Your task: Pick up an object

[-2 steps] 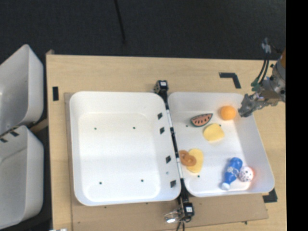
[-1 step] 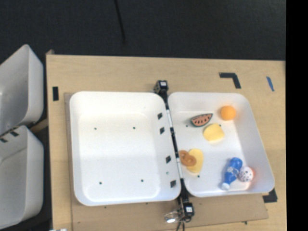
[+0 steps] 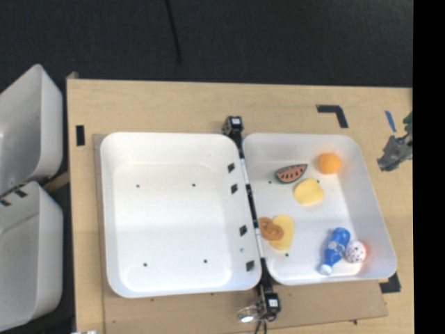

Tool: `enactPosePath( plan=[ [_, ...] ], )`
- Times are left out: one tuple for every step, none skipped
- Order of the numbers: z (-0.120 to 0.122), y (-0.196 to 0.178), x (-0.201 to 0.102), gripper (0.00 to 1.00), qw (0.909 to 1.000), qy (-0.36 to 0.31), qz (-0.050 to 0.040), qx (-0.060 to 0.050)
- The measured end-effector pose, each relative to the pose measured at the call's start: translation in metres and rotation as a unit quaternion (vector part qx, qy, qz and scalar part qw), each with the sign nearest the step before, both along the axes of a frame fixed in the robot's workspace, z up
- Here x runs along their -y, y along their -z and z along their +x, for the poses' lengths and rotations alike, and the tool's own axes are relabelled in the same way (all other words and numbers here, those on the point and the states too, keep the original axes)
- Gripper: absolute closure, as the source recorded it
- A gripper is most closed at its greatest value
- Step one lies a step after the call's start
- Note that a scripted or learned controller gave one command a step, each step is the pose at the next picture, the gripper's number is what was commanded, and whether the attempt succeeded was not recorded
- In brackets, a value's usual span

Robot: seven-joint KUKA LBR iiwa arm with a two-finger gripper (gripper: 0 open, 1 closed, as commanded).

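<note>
Your easiest target is the orange ball (image 3: 329, 163), sitting alone near the far right corner of the right bin (image 3: 368, 186), well apart from the wall and with bare floor all around it. It is small, round and evenly orange, so it will likely roll if nudged; come straight down over its middle and close evenly on both sides. The yellow lump (image 3: 309, 193) and the watermelon slice (image 3: 290, 173) just beside it lie a little closer to you in the view, also free-standing. Avoid the blue bottle (image 3: 334, 249) touching the spotted ball (image 3: 355, 252), and the yellow heart (image 3: 281, 231) against the orange ring (image 3: 267, 229) near the divider; those pairs are crowded. The gripper (image 3: 395, 153) sits outside the bin's right rim, above bare bench (image 3: 174, 106), and you cannot tell its state here.
</note>
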State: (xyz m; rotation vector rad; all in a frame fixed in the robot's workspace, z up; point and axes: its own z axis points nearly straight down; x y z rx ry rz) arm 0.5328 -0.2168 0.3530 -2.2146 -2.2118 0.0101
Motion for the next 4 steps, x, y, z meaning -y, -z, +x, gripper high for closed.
enactPosePath(
  plan=[
    [-0.009,-0.205,0.013,1.0,0.9998,-0.002,-0.0071,0.017],
    [-0.045,-0.199,0.011,1.0,1.0,-0.001,-0.0027,0.008],
    [-0.045,0.055,0.011,1.0,1.0,0.0,0.0006,-0.001],
    [-0.042,-0.075,0.013,1.0,0.9999,-0.002,-0.0057,0.014]
  ],
)
